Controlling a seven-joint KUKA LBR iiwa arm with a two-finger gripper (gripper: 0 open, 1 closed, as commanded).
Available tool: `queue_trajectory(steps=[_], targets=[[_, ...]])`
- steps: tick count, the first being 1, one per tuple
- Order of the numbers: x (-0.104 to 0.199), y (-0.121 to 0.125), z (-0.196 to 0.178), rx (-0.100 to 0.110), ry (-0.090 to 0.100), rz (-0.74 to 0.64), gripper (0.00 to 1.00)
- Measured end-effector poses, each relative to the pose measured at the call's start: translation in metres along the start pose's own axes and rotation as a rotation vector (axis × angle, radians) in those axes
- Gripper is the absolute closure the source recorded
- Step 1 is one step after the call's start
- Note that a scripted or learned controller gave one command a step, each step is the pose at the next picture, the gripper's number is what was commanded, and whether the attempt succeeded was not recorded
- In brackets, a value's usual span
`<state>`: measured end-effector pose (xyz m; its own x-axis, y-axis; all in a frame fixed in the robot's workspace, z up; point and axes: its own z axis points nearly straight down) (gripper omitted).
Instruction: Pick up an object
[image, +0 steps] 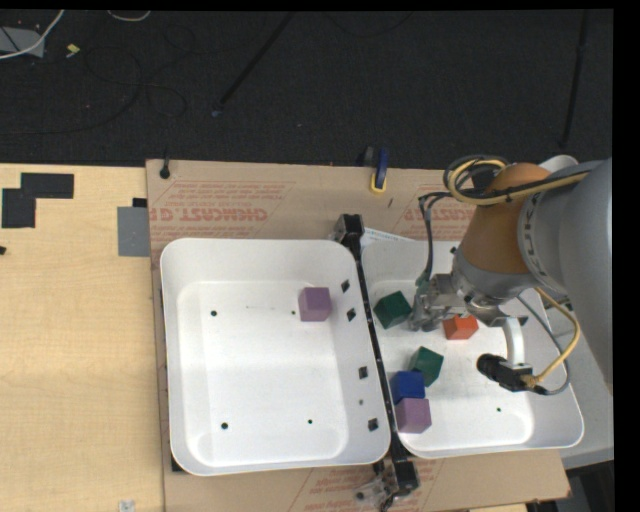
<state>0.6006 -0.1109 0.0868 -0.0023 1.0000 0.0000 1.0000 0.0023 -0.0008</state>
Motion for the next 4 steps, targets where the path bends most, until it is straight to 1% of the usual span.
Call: queue_trajectory(steps=[1, 2, 3, 4], targets=[[0.015, 0.005, -0.049, 0.000, 0.001, 0.001, 1.00], [-0.004, 0.017, -0.215, -0.017, -0.004, 0.002, 1.00], [-0.019, 0.043, -0.126, 0.004, 0.000, 0.003, 1.00], [-0.011, 0.044, -0.211, -0.007, -0.001, 0.000, 1.00]])
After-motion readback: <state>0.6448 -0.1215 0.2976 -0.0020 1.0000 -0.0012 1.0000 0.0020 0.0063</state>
